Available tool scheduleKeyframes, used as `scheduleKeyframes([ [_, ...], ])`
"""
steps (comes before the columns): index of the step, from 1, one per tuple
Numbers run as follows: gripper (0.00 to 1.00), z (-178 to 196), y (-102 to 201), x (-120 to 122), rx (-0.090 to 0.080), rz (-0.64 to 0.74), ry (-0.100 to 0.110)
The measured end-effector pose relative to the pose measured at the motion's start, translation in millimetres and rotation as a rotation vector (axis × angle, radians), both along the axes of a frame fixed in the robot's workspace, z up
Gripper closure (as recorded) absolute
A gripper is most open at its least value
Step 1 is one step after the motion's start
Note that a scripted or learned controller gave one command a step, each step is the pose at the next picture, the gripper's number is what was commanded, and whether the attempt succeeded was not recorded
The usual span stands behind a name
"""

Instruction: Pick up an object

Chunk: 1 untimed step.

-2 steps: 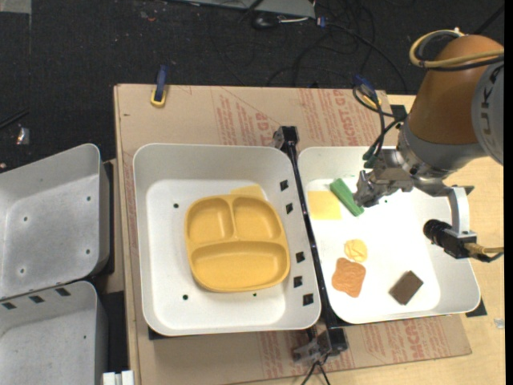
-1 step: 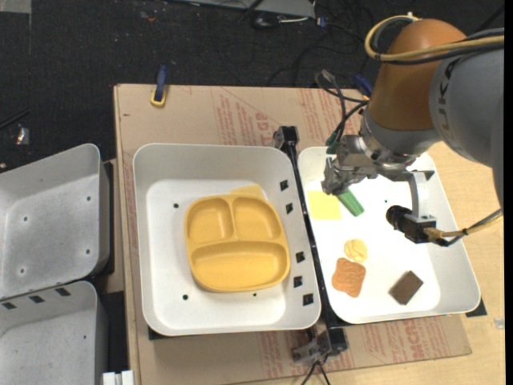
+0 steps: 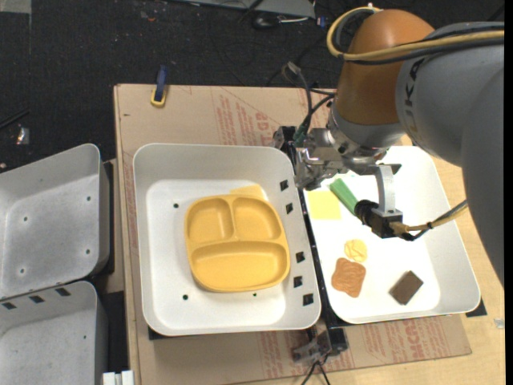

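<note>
My gripper (image 3: 315, 165) hangs over the far left corner of the right bin (image 3: 449, 215), under the grey wrist and orange band. Just below it lie a pale yellow flat square (image 3: 324, 206) and a green stick-shaped piece (image 3: 345, 193), whose upper end runs under the wrist. Nearer the front of the same bin sit a small yellow round piece (image 3: 355, 250), an orange-brown waffle-like piece (image 3: 348, 277) and a dark brown block (image 3: 406, 287). Nothing shows held in the gripper.
The left bin (image 3: 160, 175) holds a yellow divided tray (image 3: 237, 243) with a pale sheet edge peeking out behind it. A black cable and connector (image 3: 383, 219) dangle from the wrist over the right bin. Grey metal panels (image 3: 48, 215) stand at the left.
</note>
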<state>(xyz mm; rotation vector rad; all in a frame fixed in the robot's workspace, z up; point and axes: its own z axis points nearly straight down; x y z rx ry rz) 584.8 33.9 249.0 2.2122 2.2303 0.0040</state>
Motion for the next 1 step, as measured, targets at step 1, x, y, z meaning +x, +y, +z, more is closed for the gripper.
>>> scheduleKeyframes([
  [1, 1.00, 4.7, 53.8, 9.7, 0.001, 0.000, 0.000],
])
